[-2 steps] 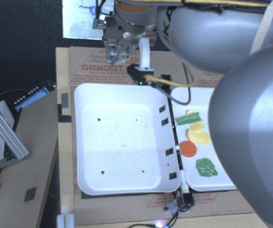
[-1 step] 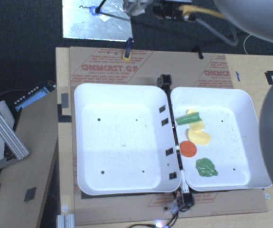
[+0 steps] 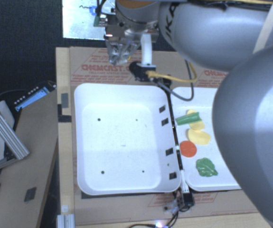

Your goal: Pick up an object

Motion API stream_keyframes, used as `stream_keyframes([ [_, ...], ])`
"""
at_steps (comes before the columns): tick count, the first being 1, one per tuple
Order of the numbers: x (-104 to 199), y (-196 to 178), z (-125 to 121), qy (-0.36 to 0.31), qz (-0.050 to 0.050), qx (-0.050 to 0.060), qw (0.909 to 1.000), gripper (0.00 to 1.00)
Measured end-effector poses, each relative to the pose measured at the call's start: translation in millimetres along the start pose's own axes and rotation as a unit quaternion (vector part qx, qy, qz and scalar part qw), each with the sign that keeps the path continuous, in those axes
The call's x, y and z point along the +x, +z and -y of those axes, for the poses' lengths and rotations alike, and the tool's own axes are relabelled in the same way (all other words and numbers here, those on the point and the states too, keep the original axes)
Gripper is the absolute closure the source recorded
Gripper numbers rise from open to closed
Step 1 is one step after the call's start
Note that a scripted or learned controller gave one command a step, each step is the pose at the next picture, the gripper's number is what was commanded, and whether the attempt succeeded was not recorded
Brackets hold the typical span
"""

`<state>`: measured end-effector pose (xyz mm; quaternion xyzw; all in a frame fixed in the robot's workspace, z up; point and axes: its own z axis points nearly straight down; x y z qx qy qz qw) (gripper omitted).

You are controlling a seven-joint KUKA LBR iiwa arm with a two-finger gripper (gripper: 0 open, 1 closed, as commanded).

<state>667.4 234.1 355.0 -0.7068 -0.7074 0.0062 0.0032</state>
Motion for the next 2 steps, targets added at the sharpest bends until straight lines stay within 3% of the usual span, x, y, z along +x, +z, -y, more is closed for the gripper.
stream_keyframes([
  [1, -20.4, -148.7, 1.0, 0.000, -0.005, -0.015, 0.9999, 1.00],
  [2, 1.0, 60.7, 32.6, -0.002, 0.000, 0.001, 1.0000, 1.00],
])
